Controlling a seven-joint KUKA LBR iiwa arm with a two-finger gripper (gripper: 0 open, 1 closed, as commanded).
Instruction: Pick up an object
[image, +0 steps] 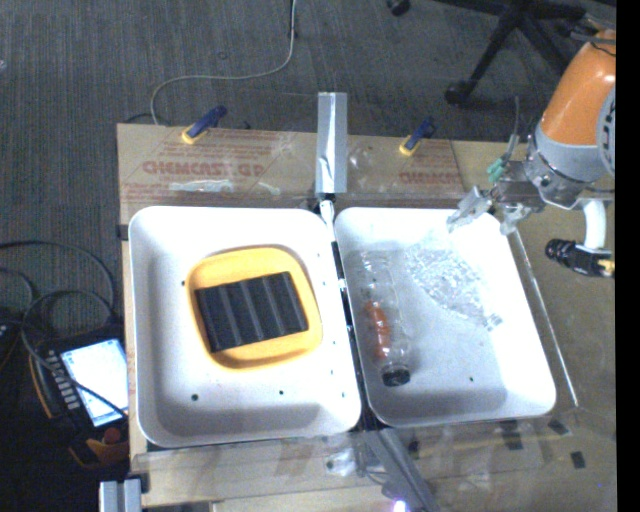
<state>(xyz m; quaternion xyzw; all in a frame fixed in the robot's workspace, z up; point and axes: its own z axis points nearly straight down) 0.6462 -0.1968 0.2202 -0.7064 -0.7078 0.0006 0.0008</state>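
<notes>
Two shallow white bins side by side on a bench (140, 150), left bin (160, 400) and right bin (520, 385), meeting along a narrow seam at the middle. In the left bin, near its centre and tilted a little against the bin's edges, a yellow tray-like object (255, 305) with a dark ribbed insert of three panels set into its top. In the right bin, along its left edge, a clear plastic bottle (380, 320) lying on its side, its dark cap (397, 377) toward the near edge and an orange patch showing through its wall around mid-length. Toward the far right part of the same bin, a crumpled clear plastic piece (450, 280), stretching slantwise from the far edge toward the middle of the right edge, apart from the bottle. Above the far right corner of the right bin, the gripper (480, 207), coming in from the right beneath the grey wrist and orange band of the arm (580, 100); hangs over the bin's far rim, close to the far end of the crumpled plastic; nothing visible between its tips, and too small and blurred to tell whether spread or pressed together. At the far edge of the bench, two clamps with blue and yellow handles, one left (203, 124) and one right (417, 137), and an upright metal post (331, 145) behind the seam between the bins.
</notes>
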